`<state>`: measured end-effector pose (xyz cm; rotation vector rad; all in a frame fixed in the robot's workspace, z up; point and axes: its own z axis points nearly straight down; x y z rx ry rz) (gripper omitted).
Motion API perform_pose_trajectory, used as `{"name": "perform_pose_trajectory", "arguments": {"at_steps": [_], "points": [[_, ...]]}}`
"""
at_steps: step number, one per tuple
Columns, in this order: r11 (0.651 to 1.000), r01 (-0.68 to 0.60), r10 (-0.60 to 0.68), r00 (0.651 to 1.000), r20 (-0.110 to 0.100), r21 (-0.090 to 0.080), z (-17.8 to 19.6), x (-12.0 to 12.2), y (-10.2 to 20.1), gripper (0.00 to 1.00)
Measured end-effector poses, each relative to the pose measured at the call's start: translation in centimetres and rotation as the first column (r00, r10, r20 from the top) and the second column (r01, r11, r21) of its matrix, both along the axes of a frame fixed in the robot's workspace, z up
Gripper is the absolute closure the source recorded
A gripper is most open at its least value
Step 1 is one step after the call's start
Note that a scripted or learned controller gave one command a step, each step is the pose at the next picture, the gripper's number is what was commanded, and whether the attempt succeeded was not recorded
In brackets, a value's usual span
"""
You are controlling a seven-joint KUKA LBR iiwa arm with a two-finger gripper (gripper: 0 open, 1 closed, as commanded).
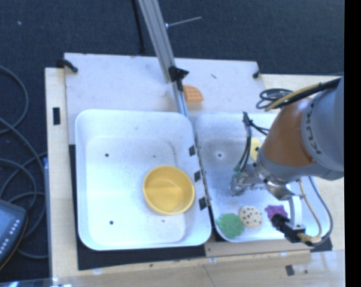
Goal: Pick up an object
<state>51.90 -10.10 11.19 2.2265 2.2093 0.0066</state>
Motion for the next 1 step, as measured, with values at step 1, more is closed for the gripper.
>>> {"name": "perform_pose_trajectory", "arguments": {"at_steps": [1], "points": [[1.000, -0.010, 0.010, 1.000, 0.002, -0.001, 6.22, 0.72, -0.49, 1.00]]}}
